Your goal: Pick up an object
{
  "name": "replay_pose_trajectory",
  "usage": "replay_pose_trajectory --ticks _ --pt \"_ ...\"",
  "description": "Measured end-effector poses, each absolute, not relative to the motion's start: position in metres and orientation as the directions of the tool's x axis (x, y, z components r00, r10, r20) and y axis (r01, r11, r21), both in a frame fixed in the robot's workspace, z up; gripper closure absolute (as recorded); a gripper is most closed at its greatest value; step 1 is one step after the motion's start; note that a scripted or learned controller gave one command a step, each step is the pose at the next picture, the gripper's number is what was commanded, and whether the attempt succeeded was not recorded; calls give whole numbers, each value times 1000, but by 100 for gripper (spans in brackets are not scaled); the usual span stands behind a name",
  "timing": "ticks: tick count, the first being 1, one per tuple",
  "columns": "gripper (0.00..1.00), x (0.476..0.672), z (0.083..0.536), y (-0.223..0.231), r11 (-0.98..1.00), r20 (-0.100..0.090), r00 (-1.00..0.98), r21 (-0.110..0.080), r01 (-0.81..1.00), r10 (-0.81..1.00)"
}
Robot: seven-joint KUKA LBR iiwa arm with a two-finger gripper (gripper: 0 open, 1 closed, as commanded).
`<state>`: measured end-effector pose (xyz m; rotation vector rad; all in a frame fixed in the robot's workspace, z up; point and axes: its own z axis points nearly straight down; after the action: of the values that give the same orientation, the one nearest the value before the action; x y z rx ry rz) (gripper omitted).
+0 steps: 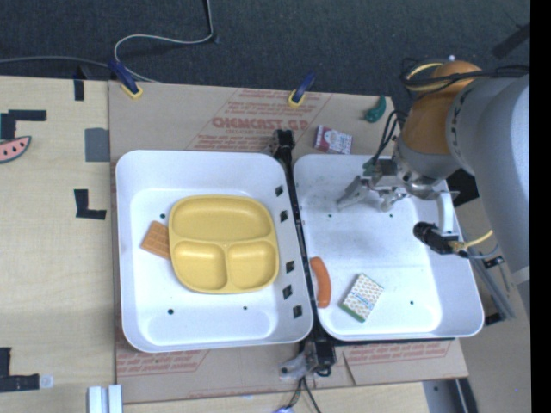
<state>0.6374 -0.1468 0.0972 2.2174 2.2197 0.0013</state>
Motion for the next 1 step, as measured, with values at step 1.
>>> replay_pose_trajectory --ticks 1 --pt "100 637 107 -147 1 -2 -1 3 1000 1000"
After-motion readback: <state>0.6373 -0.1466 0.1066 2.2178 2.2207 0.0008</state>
